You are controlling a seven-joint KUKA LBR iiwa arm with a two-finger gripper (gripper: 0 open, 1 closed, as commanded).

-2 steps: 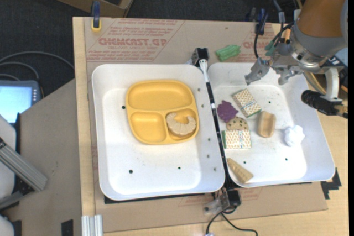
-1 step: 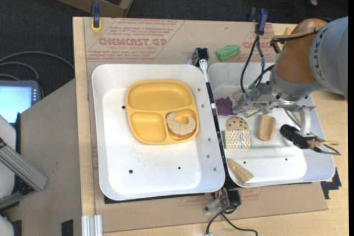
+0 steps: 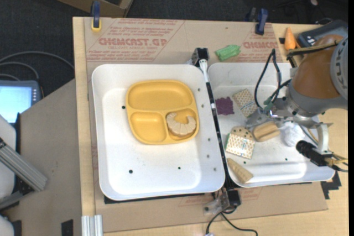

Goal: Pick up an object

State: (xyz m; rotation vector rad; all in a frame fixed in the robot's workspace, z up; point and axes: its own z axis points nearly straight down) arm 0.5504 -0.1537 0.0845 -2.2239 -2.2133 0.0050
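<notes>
1. The bench (image 3: 138, 36), a brown board printed with red lettering, fills the middle of the frame and carries two shallow white bins side by side.
2. The left bin (image 3: 110, 168) holds a yellow divided plate (image 3: 160, 98) in its upper half. A pale, round, bagel-like piece (image 3: 181, 124) lies in the plate's lower right compartment.
3. The right bin (image 3: 276, 171) sits at centre right and holds several small objects.
4. A dark purple piece (image 3: 224, 105) lies near the right bin's left wall, with a pale dotted square (image 3: 244, 99) just to its right.
5. A larger dotted cream block (image 3: 240, 142) lies lower down, in the bin's left part, and a tan wedge (image 3: 239, 170) lies below it, close to the bin's lower left corner.
6. A tan wooden block (image 3: 266, 131) lies near the bin's middle, just right of the dotted cream block.
7. The arm (image 3: 318, 72) enters at the right edge of the frame, grey with an orange band, and bends down over the right bin.
8. The gripper (image 3: 264, 118) sits low at the middle of the right bin, just above the tan wooden block. Whether its claw is released or clenched cannot be told from this angle, and no object is seen between its tips.
9. A green object (image 3: 228, 52) lies on the board above the right bin, outside it.
10. Two blue clamps (image 3: 95, 15) grip the bench's upper edge, one at upper left and one at upper right.
</notes>
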